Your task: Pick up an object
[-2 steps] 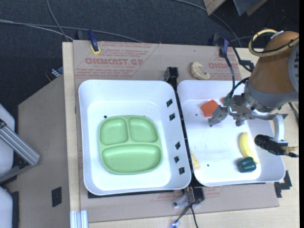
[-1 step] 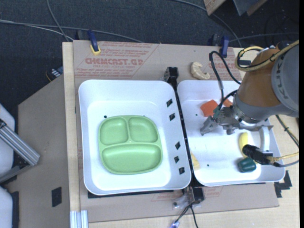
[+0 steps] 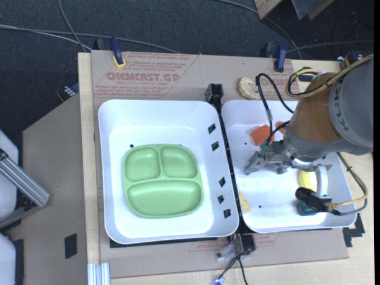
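My gripper (image 3: pixel 265 164) hangs low over the left half of the right bin (image 3: pixel 261 215), its grey fingers spread open with nothing between them. An orange object (image 3: pixel 259 134) lies just behind the gripper, toward the bin's back. A yellow object (image 3: pixel 307 178) rests to the gripper's right, partly hidden under the wrist. The left bin (image 3: pixel 113 159) holds a green divided plate (image 3: pixel 162 180) in its middle.
A small yellow scrap (image 3: pixel 244 203) sits at the right bin's front left edge. A beige lump (image 3: pixel 248 88) lies on the bench behind the right bin. The grey and orange arm (image 3: pixel 332 114) covers the bin's right side.
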Motion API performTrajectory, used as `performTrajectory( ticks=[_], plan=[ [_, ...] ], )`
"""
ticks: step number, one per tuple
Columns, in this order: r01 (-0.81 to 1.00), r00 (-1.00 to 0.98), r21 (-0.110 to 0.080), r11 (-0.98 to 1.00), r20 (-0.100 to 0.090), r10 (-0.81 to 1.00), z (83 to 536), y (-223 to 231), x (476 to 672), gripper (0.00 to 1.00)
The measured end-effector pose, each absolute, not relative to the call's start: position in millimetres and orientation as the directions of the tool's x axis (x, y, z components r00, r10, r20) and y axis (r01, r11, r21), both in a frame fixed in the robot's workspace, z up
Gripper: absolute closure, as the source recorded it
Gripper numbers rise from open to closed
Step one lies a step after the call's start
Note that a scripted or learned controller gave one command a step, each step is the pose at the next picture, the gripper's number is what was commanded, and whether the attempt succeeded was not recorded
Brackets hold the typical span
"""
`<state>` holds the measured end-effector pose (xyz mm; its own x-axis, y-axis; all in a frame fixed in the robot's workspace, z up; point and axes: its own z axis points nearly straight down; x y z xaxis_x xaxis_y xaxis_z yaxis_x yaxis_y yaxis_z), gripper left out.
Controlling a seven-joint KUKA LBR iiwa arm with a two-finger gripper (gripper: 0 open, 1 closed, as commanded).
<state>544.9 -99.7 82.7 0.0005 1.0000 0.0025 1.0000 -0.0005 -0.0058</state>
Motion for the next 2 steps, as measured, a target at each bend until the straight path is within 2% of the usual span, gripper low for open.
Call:
performTrajectory(
  ticks=[1, 2],
  plan=[
    [1.000, 0.001, -0.002, -0.001, 0.002, 1.000, 96, -100, 546.0, 1.00],
    [1.000, -0.001, 0.004, 0.001, 0.000, 1.000, 140, -95, 545.8, 1.00]
  ],
)
